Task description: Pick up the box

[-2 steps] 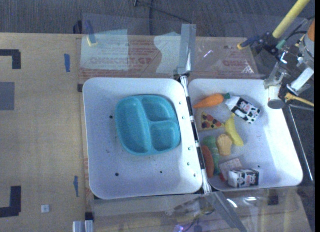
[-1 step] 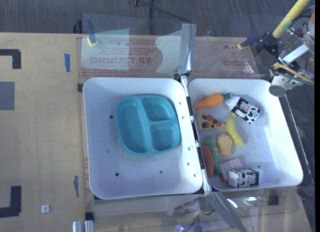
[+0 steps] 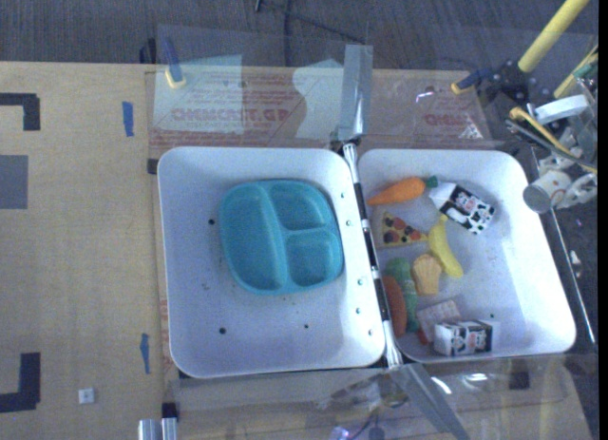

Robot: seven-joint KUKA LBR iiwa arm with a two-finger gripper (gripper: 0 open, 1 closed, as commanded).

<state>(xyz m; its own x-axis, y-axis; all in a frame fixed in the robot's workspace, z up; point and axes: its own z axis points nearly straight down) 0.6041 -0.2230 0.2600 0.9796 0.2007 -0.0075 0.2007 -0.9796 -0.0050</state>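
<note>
Near the front wall of the right bin (image 3: 532, 267) lies a small white box (image 3: 462, 337) with black print, on its side. A pinkish box (image 3: 437, 315) leans right behind it. A white carton with black spots (image 3: 465, 208) lies near the bin's back, and a small dark box with a fruit picture (image 3: 401, 231) lies by its left wall. My gripper (image 3: 551, 187) hangs at the right edge of the view, just outside the right bin's back right corner. It is well apart from all the boxes and nothing shows in it.
An orange carrot (image 3: 399, 191), a yellow banana (image 3: 445, 250), a yellow-orange piece (image 3: 427, 275) and red and green toy food (image 3: 399, 297) crowd the right bin's left half. A blue divided plate (image 3: 282, 236) lies in the left bin (image 3: 190, 277). Yellow cables (image 3: 560, 15) run at top right.
</note>
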